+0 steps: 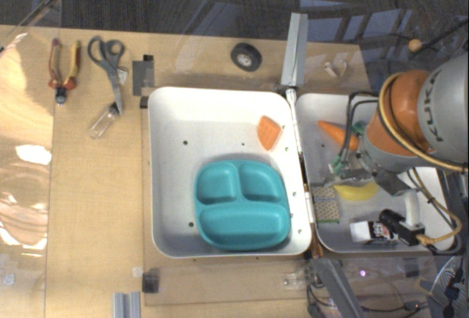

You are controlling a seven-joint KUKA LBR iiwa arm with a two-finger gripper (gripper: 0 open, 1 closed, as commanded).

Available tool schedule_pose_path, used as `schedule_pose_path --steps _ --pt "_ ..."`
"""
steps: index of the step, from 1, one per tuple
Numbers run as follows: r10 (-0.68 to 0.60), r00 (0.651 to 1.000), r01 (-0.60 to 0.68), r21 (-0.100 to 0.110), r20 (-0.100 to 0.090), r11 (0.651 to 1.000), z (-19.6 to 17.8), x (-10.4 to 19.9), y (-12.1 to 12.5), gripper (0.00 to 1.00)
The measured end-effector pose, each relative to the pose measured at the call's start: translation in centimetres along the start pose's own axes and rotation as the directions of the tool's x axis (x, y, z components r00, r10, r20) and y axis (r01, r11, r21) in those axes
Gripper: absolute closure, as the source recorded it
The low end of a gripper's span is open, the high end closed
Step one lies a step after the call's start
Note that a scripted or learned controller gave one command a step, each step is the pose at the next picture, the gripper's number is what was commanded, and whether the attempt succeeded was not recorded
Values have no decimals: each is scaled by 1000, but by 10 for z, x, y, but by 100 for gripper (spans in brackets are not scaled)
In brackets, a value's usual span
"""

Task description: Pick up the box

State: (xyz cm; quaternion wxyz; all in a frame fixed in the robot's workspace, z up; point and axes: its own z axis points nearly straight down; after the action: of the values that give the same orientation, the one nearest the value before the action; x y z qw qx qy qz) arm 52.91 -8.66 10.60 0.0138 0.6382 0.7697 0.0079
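A small white and black box (371, 230) lies near the front edge of the right bin (333, 239). A flat speckled packet (326, 204) rests at that bin's front left, next to the divider. My gripper (343, 165) hangs low over the middle of the right bin, above a yellow object (357, 191) and just in front of an orange carrot-shaped piece (333, 132). It is behind and to the left of the box and apart from it. The grey wrist with its orange band (399, 115) hides the bin's far right side.
The left bin (168, 163) holds a teal sectioned tray (242, 204) and a small orange piece (269, 132). On the bench behind it lie scissors (108, 60), pliers (62, 69) and a tape roll (246, 56). Cables trail at the right bin's right edge.
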Motion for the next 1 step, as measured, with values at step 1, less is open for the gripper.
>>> schedule_pose_path --steps 1 --pt "0 1000 0 0 0 1000 0 0 0 0"
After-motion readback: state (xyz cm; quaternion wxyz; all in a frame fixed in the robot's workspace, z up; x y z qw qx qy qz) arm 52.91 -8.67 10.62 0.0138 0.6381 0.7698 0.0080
